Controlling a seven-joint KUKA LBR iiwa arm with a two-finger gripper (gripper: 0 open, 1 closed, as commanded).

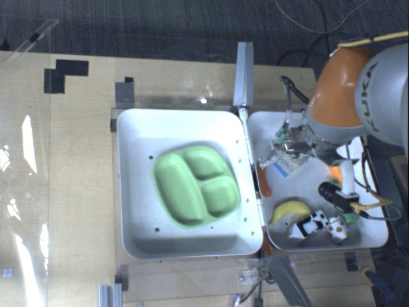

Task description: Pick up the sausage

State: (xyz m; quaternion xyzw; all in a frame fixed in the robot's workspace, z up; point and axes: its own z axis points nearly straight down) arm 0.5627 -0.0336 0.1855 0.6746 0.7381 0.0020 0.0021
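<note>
Camera view: sausage (263, 183) lies along right bin's (377, 238) 9 o'clock wall, banana (291, 210) at its 5 o'clock. Gripper (289, 147) hangs at sausage's 1 o'clock; can't tell if spread or closed. Likely light, slightly soft, slick skin, so pinch mid-length across the width; wall crowds one side.

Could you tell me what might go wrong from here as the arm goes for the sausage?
The gripper sits among crowded items, so it may close on the blue-and-white packet instead. The thin reddish sausage lies tight against the right bin's left wall, leaving little finger room. The banana nearby could get nudged.
</note>
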